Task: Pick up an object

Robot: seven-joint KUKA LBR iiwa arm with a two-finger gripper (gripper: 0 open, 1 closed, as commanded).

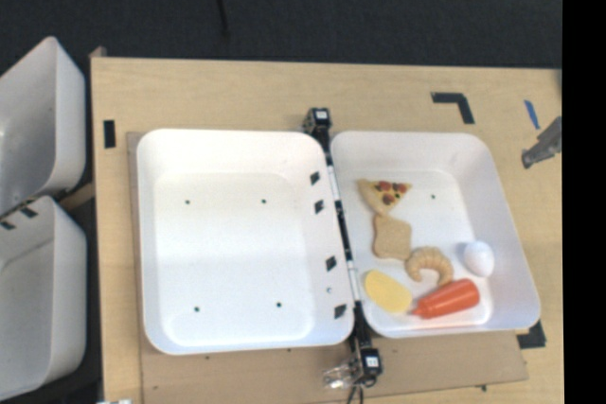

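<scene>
The right bin (pixel 473 151) holds several toy foods. A pizza slice (pixel 384 193) lies near its middle, with a tan cracker (pixel 390 237) just below it. Further toward the front are a croissant (pixel 429 263), a white egg (pixel 476 257), a yellow oval piece (pixel 387 291) and an orange-red carrot (pixel 447 298). A grey part of my gripper (pixel 543 145) pokes in at the right edge, outside the right bin and well apart from all the foods. Nothing is seen held by it.
The left bin (pixel 232 241) sits beside the right one, joined by a hinge strip with black clips (pixel 333 222). Both rest on a tan board (pixel 237 90). White containers (pixel 38 203) stand at the far left.
</scene>
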